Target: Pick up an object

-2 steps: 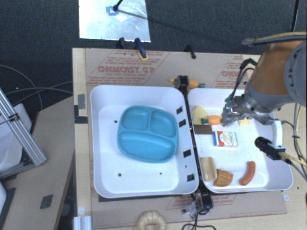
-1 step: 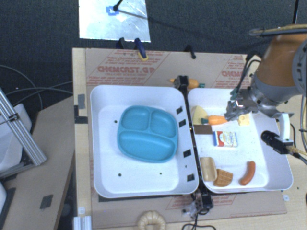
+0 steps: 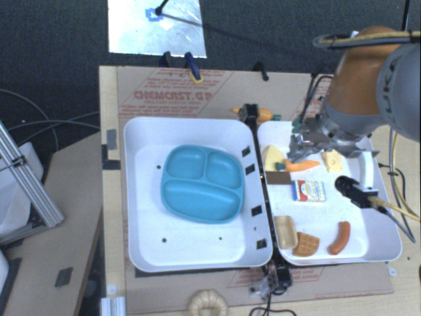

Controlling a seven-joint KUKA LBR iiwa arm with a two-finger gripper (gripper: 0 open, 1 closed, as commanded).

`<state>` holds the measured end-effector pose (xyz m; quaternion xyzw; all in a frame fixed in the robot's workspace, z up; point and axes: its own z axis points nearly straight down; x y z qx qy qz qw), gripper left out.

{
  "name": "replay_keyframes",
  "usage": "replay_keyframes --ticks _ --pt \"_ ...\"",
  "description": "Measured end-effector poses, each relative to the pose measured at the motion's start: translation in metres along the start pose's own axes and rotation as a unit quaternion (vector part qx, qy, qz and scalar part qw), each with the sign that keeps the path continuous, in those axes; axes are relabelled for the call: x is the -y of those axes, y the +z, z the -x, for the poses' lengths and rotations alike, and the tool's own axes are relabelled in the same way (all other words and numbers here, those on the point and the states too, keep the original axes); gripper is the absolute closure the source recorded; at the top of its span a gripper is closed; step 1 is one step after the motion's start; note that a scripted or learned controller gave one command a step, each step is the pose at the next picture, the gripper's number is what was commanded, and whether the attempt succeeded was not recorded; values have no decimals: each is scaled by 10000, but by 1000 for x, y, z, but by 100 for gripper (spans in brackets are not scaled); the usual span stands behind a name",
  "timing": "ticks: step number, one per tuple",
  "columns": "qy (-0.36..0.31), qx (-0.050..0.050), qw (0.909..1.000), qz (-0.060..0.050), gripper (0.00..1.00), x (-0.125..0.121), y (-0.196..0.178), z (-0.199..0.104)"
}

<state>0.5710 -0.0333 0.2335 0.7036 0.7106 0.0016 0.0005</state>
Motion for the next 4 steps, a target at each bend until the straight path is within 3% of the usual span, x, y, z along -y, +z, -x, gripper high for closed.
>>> replay_keyframes --ticks 1,2,4 --pt "-1 -1 10000 -3 100 -10 10 -60" --pt "13 2 10000 -17 100 4 15 -90" --pt "32 9 10000 -12 100 -3 18 -84"
